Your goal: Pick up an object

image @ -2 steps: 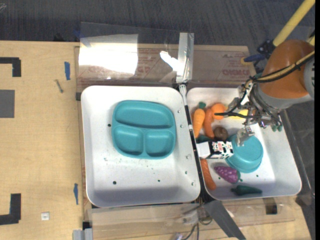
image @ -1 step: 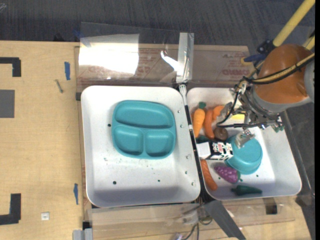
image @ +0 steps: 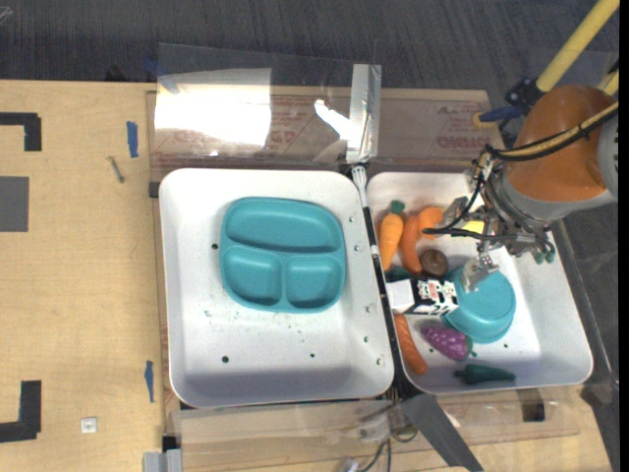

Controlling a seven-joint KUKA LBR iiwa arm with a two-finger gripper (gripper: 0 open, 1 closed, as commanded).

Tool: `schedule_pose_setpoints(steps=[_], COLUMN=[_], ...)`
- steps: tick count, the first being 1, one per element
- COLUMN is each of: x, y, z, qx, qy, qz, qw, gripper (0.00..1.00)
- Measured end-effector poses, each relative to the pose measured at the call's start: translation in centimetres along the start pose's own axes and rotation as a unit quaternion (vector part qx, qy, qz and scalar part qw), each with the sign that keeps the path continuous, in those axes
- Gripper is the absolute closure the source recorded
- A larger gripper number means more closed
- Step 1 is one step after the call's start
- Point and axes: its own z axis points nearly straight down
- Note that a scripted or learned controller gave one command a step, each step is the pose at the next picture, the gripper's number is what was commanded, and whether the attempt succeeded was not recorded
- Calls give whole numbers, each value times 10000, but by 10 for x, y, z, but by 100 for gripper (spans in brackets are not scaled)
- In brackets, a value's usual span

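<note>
My gripper (image: 479, 268) hangs low over the right bin (image: 560, 347), below the orange wrist band (image: 560, 146). Its tip is at the upper left rim of a tilted teal bowl (image: 488, 310); I cannot tell whether it touches the bowl. Left of the gripper lie a small brown round thing (image: 433, 260), an orange piece (image: 423, 226) and a carrot (image: 391, 234). A black-and-white box (image: 428, 293) sits beside the bowl. Purple grapes (image: 447, 340), a second carrot (image: 410, 347) and a dark green vegetable (image: 484, 373) lie toward the front.
The left bin (image: 187, 313) holds a teal divided plate (image: 283, 254). A ridge (image: 373, 264) separates the two bins. A clear plastic sheet (image: 265, 116) stands behind the bins. Cables (image: 550, 141) trail from the wrist.
</note>
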Motion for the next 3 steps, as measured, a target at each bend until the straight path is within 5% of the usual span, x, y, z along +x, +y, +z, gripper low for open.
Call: schedule_pose_setpoints(steps=[2,3], x=[-18,-38], y=[17,13], z=[2,6], qx=[-39,-130], qy=[103,418], qz=[1189,984], qw=[9928,9942], gripper=[0,0])
